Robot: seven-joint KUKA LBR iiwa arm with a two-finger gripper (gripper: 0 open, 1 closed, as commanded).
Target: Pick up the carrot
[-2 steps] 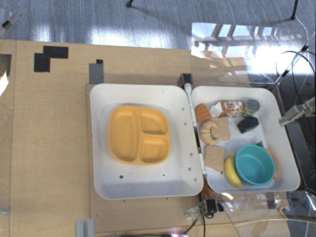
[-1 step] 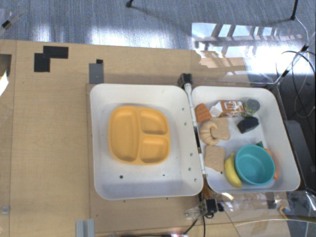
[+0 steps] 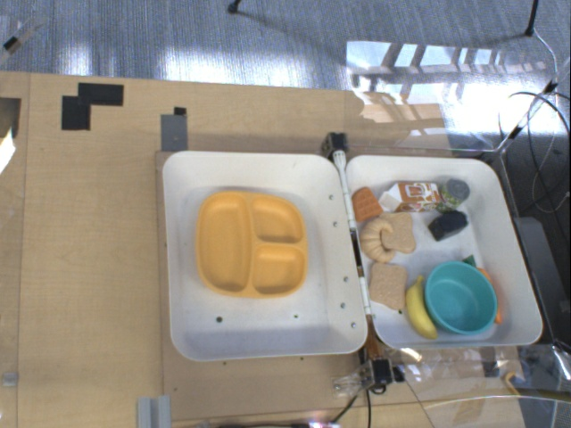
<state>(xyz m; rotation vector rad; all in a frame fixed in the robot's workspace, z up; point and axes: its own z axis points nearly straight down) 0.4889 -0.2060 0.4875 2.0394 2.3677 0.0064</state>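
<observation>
Nearest, in the right bin (image 3: 522,333), a teal bowl (image 3: 459,299) sat beside a banana (image 3: 417,310), and the carrot (image 3: 498,307) showed as an orange sliver against the bowl's right rim. Farther back lay a bread slice (image 3: 387,285) and a bagel (image 3: 376,239).

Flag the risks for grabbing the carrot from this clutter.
1. Only an orange sliver, probably the carrot, peeks out behind the teal bowl at the right bin's wall; little room to grip it.
2. The bowl and the banana crowd it and may get knocked or picked instead.
</observation>
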